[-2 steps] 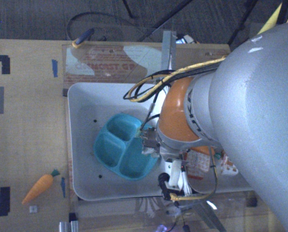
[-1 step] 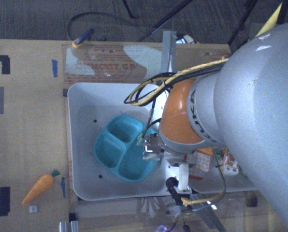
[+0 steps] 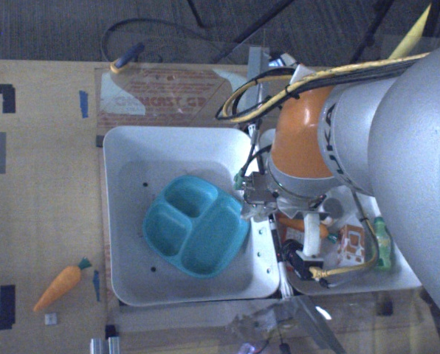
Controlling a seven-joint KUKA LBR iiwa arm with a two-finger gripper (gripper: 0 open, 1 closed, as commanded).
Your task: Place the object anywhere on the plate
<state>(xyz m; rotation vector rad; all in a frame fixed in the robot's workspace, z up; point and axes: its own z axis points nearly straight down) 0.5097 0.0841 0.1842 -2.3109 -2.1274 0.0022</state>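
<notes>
Pincer (image 3: 255, 201) hangs by the rim between bins, grip state I cannot tell | plate (image 3: 198, 227) in left bin (image 3: 131, 142) | likely object, orange piece (image 3: 311, 228), in right bin (image 3: 368, 280): looks light, rigid; I'd grip mid-body.

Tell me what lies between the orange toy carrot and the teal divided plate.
In the camera view: a short blue tape strip on the bench, then the white bin's wall and bare floor.

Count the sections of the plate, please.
3. The plate has one small section at its top, one small at its left, one large at lower right; none looks hidden.
</notes>
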